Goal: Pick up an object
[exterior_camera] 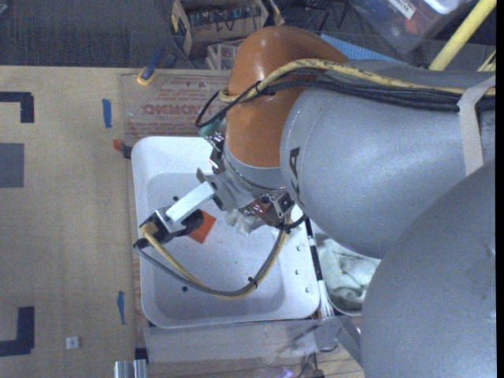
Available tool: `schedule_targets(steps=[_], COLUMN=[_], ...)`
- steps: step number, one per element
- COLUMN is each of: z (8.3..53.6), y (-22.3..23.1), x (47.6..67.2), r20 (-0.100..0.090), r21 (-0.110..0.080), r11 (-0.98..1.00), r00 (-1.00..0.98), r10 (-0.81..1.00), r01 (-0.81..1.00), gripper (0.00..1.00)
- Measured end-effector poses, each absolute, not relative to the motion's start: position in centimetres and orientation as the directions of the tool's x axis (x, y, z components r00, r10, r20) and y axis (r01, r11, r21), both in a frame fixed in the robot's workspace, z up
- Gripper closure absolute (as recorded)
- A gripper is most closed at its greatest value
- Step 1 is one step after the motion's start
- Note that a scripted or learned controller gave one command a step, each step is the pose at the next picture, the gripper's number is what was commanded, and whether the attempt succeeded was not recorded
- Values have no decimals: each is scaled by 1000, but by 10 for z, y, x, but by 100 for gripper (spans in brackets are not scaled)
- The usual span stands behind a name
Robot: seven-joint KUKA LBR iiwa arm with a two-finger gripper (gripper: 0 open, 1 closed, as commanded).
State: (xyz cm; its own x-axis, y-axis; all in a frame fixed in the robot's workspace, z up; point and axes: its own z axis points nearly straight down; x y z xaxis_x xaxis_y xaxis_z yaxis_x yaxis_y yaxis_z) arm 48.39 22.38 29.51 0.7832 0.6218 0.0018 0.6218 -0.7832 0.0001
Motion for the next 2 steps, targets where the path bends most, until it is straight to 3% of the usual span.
schedule_targets(steps=[1,2], z=[413,284], y=[190,223], x=[480,480], r20=[3,0], r21=[2,0], r11=[-858,-909], r00=[858,909], r10=[514,418], r01=[514,418], gripper=[100,100])
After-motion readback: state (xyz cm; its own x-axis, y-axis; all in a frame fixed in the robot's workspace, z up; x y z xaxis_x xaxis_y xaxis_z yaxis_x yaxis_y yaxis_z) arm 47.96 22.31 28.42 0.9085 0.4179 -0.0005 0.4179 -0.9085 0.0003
